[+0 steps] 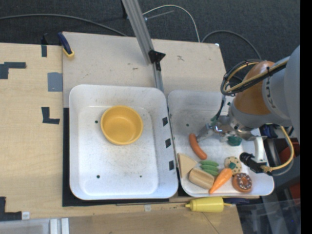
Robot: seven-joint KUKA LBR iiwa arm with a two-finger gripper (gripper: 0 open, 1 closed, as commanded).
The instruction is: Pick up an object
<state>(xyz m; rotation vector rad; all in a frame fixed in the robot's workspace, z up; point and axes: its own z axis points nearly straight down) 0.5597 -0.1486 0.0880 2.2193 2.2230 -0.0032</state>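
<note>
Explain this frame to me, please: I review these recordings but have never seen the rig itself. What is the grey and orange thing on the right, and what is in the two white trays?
The camera is fixed above a bench and looks down at a slant. The grey machine with the orange band is a robot arm reaching in from the right; its gripper hangs over the right bin, just above a toy sausage. Nothing can be seen between its fingers. That bin also holds toy food: a carrot, a green pod, a bread roll and a doughnut. The left bin holds a yellow bowl. A yellow bottle lies on the bench in front.
</note>
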